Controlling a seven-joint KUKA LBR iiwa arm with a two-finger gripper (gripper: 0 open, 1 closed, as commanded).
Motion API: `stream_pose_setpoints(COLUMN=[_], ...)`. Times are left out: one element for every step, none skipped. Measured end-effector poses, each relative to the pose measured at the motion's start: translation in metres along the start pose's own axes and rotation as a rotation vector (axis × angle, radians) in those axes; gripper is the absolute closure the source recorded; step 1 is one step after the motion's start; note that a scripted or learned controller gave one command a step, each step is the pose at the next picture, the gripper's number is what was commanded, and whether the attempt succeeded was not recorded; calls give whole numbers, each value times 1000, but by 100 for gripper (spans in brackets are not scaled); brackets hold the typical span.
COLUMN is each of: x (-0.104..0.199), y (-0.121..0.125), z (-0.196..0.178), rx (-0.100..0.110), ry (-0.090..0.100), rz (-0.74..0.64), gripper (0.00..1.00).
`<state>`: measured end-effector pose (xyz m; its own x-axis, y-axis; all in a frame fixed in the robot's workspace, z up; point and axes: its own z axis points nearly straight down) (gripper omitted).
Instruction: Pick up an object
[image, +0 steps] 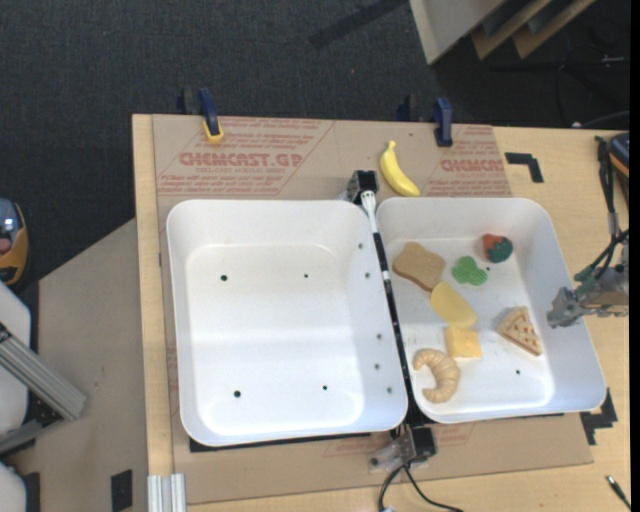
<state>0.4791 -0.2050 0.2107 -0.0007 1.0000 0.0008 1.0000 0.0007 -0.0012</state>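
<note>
The gripper (562, 308) hovers at the right bin's (560, 395) right wall, just right of the pizza slice (521, 331); its state I cannot tell. Board beneath reads "CHEMCAST GP"

Toy foods (452, 303) in right bin (560, 250)

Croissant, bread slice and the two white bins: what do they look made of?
The tan curled croissant and brown bread slice look like moulded plastic toy food: uniform colour, smooth rounded edges, though foam is possible. The two shallow white bins look like thin formed plastic with a semi-gloss finish, rounded corners and soft sheen.
</note>
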Motion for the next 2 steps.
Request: stream_pose_setpoints(x=[14, 39], y=[0, 0], z=[7, 4], rx=[1, 0], ry=[0, 0], rz=[-1, -1], gripper=[100, 100])
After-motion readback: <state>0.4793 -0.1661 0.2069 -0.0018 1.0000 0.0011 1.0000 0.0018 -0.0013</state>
